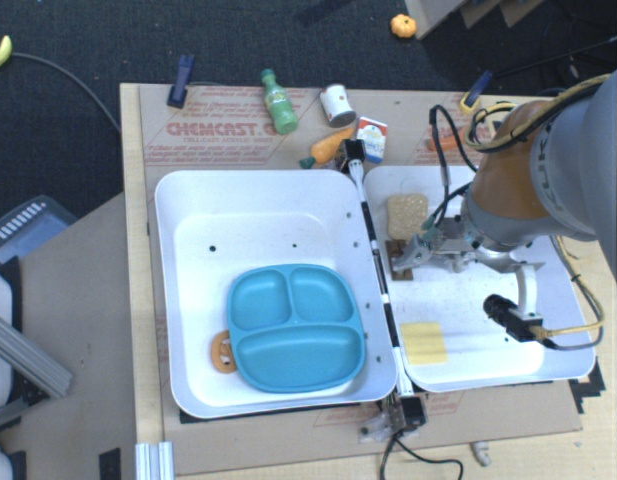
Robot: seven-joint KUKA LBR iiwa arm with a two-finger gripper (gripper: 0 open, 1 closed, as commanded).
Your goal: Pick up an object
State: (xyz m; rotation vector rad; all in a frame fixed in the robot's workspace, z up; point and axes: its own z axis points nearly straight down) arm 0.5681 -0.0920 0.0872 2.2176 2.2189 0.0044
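Coming down square over the right bin (548, 363) would serve the arm (548, 168) best. Its end effector (413, 256) hovers low by the bin's left wall; its state I cannot tell. Nearest lies a tan, rough sponge-like block (408, 211), beside it; a flat yellow square (424, 343) sits nearer the front.

Glossy blue plastic tray (293, 326), smooth white plastic bins (188, 218), matt cardboard bench (148, 268)

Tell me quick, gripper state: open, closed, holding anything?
Gripper: cannot be told; it sits low in the right bin beside the tan sponge.
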